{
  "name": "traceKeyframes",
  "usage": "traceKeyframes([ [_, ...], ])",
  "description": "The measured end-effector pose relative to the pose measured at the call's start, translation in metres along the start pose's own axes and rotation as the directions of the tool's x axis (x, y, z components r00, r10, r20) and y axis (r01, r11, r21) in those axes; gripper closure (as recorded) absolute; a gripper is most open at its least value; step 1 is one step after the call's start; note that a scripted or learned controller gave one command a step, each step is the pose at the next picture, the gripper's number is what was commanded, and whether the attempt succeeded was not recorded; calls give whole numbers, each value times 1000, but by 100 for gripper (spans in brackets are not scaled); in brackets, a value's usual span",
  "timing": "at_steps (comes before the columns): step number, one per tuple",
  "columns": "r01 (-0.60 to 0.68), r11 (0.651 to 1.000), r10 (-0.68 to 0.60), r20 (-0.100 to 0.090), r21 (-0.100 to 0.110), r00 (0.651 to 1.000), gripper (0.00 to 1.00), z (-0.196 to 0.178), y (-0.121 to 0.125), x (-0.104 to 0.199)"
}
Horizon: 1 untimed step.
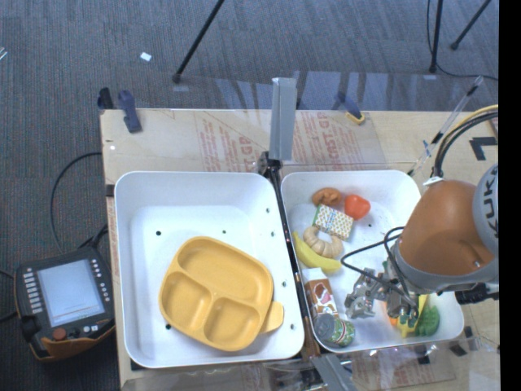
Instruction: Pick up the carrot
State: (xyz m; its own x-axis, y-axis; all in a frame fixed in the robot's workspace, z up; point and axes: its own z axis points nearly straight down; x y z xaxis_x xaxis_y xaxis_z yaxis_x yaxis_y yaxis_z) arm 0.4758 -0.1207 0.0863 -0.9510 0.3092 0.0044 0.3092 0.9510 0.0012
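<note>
Down in the near right corner of the right bin (407, 182), the claw (376, 293) hangs low over the bin floor beneath the arm's orange band (444, 228). Its metal parts are a tangle from this angle, so how far it is open cannot be told, and nothing can be seen held in it. Just to the right of the claw lies the carrot (409, 316), a short orange-yellow piece with a green leafy top (428, 320), close against the bin's near right wall; whether the claw touches it cannot be told.

Left of the claw, by the bin's near left corner, a round tin (335, 329) lies beside a small brown packet (321, 296). Farther back from the claw, a banana (316, 257) curves along the bin's left side, with a pale ring-shaped pastry (324, 241) just behind it. Beyond that sits a checkered box (333, 220), touching or nearly touching the pastry. Farthest back from the claw are a brown bun (327, 196) and, to its right, a red-orange pepper-like piece (356, 206).

Well to the left of the claw, the left bin (146, 198) holds a yellow divided plate (217, 292), lying flat with three compartments. Both bins rest on the table (195, 137), and past the left bin, off the table's edge, a teach pendant (65, 298) rests on the grey carpet (81, 39).
</note>
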Motion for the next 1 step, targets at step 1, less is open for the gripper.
traceKeyframes([
  [1, -55, 998, 55, 5, 0, 998, 100, -39, -7, -4],
])
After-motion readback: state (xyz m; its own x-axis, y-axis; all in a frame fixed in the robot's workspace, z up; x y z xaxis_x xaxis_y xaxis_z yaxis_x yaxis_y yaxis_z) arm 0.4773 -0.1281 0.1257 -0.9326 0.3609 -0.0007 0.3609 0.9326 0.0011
